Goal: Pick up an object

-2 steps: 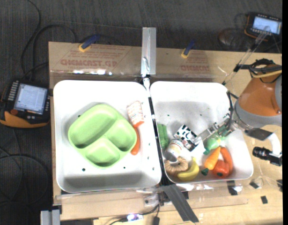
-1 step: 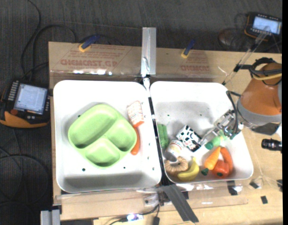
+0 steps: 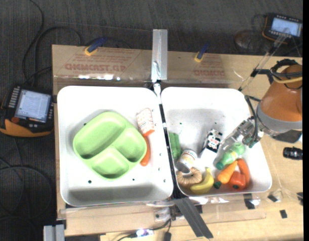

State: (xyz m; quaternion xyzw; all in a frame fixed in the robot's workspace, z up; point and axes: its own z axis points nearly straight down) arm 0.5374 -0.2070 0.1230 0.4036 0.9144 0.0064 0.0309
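Low in the right bin, tool over green bottle — glossy, orange-capped; grip state unclear

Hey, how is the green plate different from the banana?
The green plate sits in the left bin; the banana lies in the right bin. The plate is far bigger, flat and divided into compartments; the banana is small, curved and yellow, crowded among other items.

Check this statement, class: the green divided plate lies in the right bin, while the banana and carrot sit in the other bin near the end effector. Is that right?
Not quite. The camera view shows the green divided plate in the left bin, not the right. The banana and carrot do lie in the other bin, near the end effector.
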